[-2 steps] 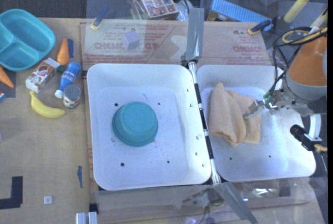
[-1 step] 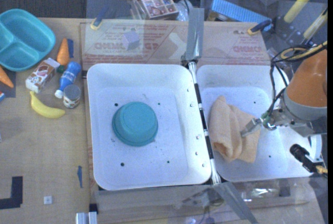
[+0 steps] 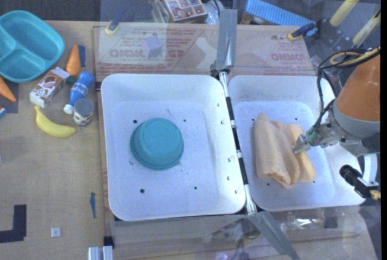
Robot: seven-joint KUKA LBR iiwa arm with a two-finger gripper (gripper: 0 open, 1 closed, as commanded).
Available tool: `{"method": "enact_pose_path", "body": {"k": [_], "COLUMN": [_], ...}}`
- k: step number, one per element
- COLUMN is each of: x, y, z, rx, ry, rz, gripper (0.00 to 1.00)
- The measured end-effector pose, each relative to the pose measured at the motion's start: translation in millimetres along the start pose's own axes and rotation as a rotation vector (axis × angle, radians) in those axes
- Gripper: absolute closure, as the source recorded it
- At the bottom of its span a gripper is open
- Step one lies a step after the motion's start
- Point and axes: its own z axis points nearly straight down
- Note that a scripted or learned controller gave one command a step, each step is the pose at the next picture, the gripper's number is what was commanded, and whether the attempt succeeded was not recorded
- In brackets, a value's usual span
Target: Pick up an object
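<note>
Overhead view of the surface with two white bins. The right bin (image 3: pixel 338 101) contains a folded yellow-orange cloth (image 3: pixel 278 151); the left bin (image 3: pixel 121 95) contains an upturned teal bowl (image 3: pixel 157 143). The gripper (image 3: pixel 302 145) sits at the cloth's right edge, touching it; whether its fingers are spread or pinching fabric cannot be told. The cloth appears light, soft and limp, likely to sag when lifted. A raised fold along its upper ridge seems the best hold.

Single fixed overhead camera, slanted downward, both white bins (image 3: pixel 121 92) framed
</note>
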Motion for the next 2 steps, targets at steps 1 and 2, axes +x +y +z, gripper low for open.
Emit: {"method": "enact_pose_path", "body": {"k": [1,2], "x": [38.7,38.8], "y": [80.1,80.2], "z": [-102.6,-102.7], "rx": [0.011,0.011], "ry": [0.003,0.002], "rz": [-0.073,-0.074], "gripper": [1.00,0.00]}}
